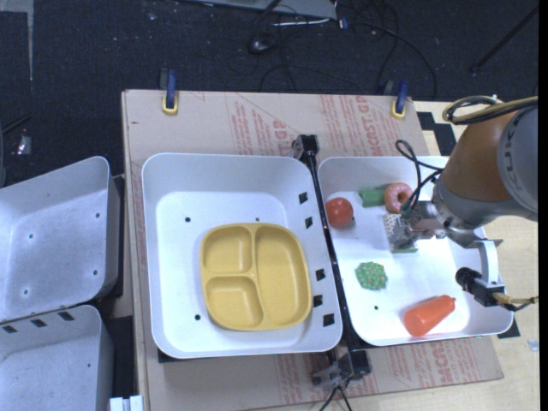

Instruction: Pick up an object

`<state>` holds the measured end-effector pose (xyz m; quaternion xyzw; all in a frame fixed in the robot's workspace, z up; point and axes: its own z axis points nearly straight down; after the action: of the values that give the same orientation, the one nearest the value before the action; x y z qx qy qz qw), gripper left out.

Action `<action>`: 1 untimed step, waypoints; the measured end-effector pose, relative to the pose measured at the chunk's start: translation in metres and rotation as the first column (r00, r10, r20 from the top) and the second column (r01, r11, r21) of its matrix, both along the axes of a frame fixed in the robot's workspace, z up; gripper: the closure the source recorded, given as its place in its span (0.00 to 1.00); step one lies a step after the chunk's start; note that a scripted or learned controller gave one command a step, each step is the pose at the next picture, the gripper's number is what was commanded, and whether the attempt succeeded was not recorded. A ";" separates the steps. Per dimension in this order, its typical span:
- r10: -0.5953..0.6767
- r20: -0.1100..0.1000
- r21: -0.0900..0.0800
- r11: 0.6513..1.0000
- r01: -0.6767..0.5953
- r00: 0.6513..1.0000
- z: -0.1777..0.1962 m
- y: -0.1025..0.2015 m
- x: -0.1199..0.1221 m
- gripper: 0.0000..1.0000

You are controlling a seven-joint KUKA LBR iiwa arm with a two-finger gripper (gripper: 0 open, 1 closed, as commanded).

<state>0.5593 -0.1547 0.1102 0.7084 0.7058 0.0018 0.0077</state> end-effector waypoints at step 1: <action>0.007 -0.009 0.007 1.000 -0.007 1.000 0.048 0.009 0.003 1.00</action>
<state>0.5619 -0.1454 0.1584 0.7060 0.7082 0.0012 0.0019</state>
